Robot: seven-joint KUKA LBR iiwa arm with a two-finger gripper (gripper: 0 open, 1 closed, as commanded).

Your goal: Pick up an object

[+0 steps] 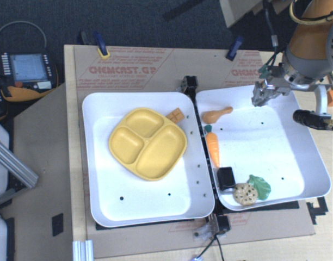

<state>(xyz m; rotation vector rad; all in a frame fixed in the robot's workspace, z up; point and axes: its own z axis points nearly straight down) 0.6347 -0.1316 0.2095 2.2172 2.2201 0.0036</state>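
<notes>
My gripper (260,98) hangs over the far edge of the right bin (275,145), with the grey and orange arm rising behind it at the upper right. Nothing shows between its fingers. To its left, in the bin's far left corner, lies a tan chicken drumstick (216,115). An orange carrot (212,148) lies along the bin's left wall. Near the front left sit a small black block (226,178), a speckled cookie (245,194) and a green leafy piece (260,186).
The left bin (101,189) holds a yellow divided plate (148,143) with a small brown block (175,115) at its far edge. A black clamp (189,84) stands between the bins. A pendant with a screen (26,72) lies off the bench at the left.
</notes>
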